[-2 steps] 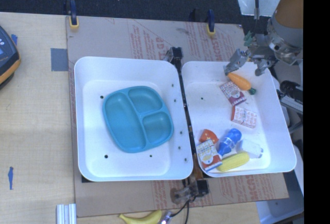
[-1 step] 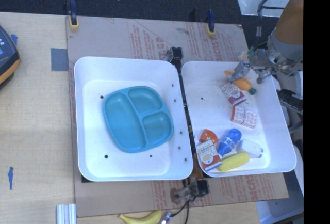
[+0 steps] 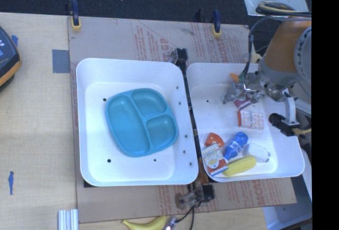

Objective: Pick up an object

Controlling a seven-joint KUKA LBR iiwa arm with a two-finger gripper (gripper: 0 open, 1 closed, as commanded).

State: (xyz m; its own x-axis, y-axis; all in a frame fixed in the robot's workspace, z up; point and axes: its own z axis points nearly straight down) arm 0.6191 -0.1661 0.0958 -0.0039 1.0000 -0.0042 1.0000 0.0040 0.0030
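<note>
My gripper (image 3: 238, 91) hangs low over the back part of the right bin (image 3: 212, 78), reaching in from the right. Just in front of it lies a small red and white packet (image 3: 251, 119); a scrap of the same red print (image 3: 243, 103) shows right under the gripper. Toward the bin's front lie a blue bottle (image 3: 235, 146), a yellow corn cob (image 3: 239, 166), an orange and white pouch (image 3: 213, 153) and a white item (image 3: 259, 151). I see nothing lifted off the bin floor.
The left bin (image 3: 90, 165) holds a blue divided plate (image 3: 141, 121). A banana (image 3: 145, 222) lies on the bench in front of the bins. Clamps (image 3: 74, 13) (image 3: 216, 20) stand at the board's back edge. A dark device (image 3: 7, 56) sits far left.
</note>
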